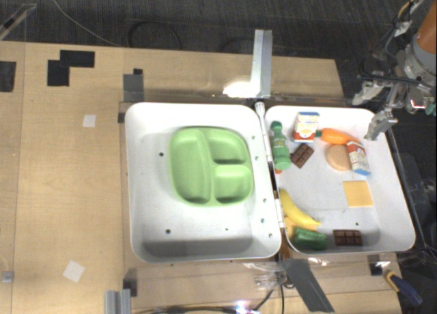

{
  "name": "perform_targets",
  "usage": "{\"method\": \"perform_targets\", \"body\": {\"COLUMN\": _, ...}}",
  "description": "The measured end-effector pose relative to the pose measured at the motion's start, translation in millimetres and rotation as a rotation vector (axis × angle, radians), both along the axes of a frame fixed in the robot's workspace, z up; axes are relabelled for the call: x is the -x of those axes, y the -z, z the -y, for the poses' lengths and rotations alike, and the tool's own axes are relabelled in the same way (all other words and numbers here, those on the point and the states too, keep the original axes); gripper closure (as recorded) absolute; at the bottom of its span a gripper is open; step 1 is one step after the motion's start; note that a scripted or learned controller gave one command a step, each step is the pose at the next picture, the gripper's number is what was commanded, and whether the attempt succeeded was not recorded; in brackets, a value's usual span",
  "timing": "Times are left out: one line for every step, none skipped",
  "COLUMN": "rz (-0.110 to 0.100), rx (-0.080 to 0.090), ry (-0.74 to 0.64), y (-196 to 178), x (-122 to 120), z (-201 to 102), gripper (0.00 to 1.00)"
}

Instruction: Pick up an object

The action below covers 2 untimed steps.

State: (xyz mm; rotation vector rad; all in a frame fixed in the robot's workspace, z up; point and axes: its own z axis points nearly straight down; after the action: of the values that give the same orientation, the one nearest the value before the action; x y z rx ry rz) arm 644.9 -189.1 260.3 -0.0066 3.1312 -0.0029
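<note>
1. Wooden bench (61,190) on dark carpet, bearing two white bins.
2. Left bin (147,231): green divided plate (208,164).
3. Right bin (396,210): green bottle (279,145), chocolate bars (302,155) (347,238), carton (306,127), carrot (336,136), cheese slice (358,193), banana (298,212).
4. Gripper (379,123): over the right bin's far right corner, carrot just left of it; nothing between the fingers, whose spread cannot be told.

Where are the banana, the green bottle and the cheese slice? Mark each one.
banana (299,214): camera view, on the middle of its yellow curve.
green bottle (279,147): camera view, on its body below the cap.
cheese slice (358,194): camera view, on the centre of the flat yellow square.
</note>
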Motion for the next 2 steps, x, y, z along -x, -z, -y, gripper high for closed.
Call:
{"method": "perform_targets", "body": {"rz": -0.009, "rx": -0.003, "ry": 0.033, "y": 149.4, "x": -4.1, "z": 15.2, "gripper": 0.0}}
{"method": "perform_targets", "body": {"rz": 0.002, "rx": -0.003, "ry": 0.101, "y": 171.7, "x": 10.4, "z": -30.9, "gripper": 0.0}}
